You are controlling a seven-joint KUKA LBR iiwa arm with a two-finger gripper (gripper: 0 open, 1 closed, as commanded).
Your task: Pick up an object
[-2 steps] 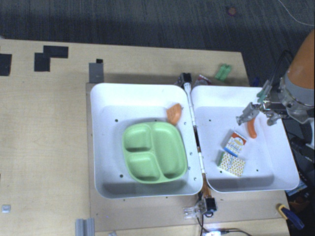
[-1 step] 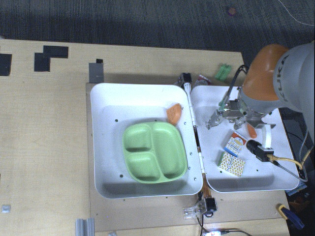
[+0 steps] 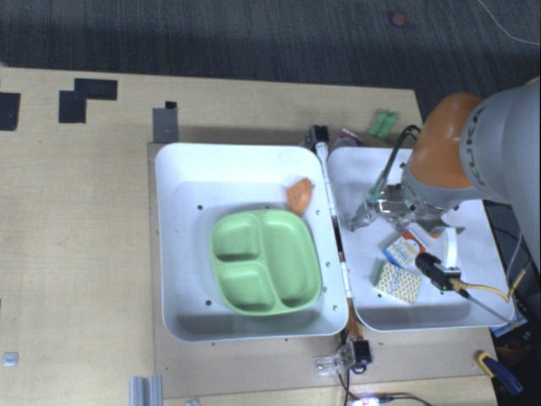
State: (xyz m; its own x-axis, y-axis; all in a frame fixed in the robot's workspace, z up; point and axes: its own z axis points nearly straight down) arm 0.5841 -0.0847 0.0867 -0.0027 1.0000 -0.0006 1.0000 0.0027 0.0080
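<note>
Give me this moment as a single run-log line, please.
gripper: over right bin | nothing seen held | packets: below it | left bin: green tray, orange object

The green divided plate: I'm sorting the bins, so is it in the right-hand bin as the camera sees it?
No, the green divided plate lies in the left bin, beside a small orange object.

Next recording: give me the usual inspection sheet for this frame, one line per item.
Surface: wooden bench with two white bins, left bin and right bin.
Job's things: green divided tray and orange lump in left bin; small packets in right bin.
Clutter: green item behind the bins.
Grippers: gripper over right bin; fingers unclear.
Cables: wires at the arm and front edge.
Surroundings: dark carpet.
</note>
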